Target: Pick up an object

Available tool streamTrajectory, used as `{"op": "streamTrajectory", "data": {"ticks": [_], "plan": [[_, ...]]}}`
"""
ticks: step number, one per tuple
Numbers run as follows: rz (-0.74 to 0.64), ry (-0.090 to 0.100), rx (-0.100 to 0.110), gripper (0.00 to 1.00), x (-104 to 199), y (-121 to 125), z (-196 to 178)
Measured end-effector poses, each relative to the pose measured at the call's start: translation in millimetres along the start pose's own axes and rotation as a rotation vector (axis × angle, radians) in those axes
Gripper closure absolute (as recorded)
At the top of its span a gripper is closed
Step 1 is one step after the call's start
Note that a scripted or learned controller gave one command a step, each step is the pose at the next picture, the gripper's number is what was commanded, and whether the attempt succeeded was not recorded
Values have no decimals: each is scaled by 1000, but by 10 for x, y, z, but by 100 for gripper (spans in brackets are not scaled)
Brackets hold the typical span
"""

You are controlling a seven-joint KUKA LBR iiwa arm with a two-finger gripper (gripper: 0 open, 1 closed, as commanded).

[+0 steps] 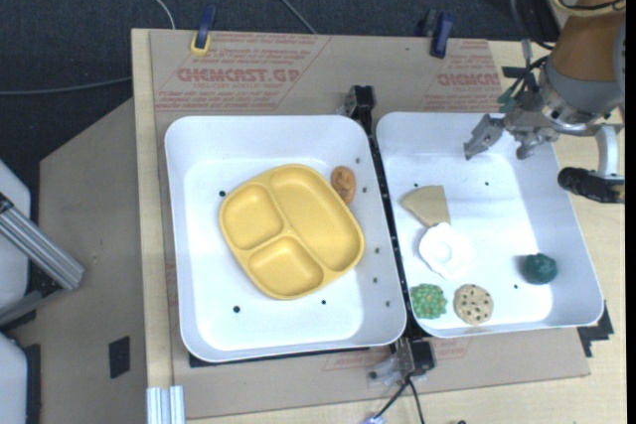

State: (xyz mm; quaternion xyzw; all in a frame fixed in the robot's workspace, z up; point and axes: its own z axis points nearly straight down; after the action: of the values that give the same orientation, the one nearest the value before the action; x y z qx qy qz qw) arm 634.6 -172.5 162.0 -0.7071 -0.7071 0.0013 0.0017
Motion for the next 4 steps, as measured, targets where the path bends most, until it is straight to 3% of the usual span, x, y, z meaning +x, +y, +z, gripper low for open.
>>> {"op": "streamTrajectory", "data": {"ticks": [1, 2, 4], "plan": [[-2, 0, 0, 0, 46, 58, 604], [-2, -1, -6, 100, 44, 70, 464], [-2, -3, -11, 100, 126, 112, -434]]}}
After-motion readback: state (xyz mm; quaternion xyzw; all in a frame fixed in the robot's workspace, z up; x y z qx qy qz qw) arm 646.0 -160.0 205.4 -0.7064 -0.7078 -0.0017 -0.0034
